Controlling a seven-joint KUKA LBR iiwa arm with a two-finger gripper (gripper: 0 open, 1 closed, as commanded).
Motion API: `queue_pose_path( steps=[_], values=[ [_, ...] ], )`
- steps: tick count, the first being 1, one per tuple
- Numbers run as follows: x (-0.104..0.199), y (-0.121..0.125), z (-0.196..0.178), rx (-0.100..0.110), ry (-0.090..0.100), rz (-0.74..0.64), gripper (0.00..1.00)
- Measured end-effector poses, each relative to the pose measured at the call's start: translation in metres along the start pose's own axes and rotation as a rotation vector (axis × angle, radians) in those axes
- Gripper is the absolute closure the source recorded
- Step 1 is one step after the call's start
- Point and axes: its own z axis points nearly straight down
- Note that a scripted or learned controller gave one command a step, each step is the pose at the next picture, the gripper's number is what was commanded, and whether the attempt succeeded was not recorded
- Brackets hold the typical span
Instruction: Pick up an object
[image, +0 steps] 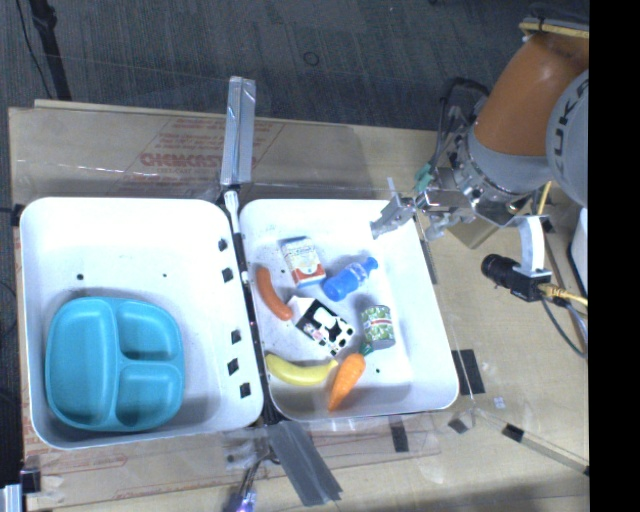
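The right bin (425, 300) holds several small items. A white and orange carton (300, 260) lies near its back, with a blue bottle (350, 278) to its right. An orange-red sausage (273, 292) lies by the left wall. A black and white box (325, 328) sits in the middle, beside a green can (377, 328). A yellow banana (298, 370) and an orange carrot (346, 380) lie at the front. My gripper (403, 217) hangs over the bin's far right corner, open, with nothing between its fingers.
The left bin (120, 240) holds a blue compartment tray (115, 362) at its front left. A metal divider bar (238, 130) rises between the bins at the back. The arm (520, 110) enters from the upper right over the bench.
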Motion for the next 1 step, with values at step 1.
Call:
queue_pose_path(
  steps=[1],
  values=[
    [-0.0195, 0.0003, 0.1175, 0.002, 0.001, 0.138, 0.00]
  ],
)
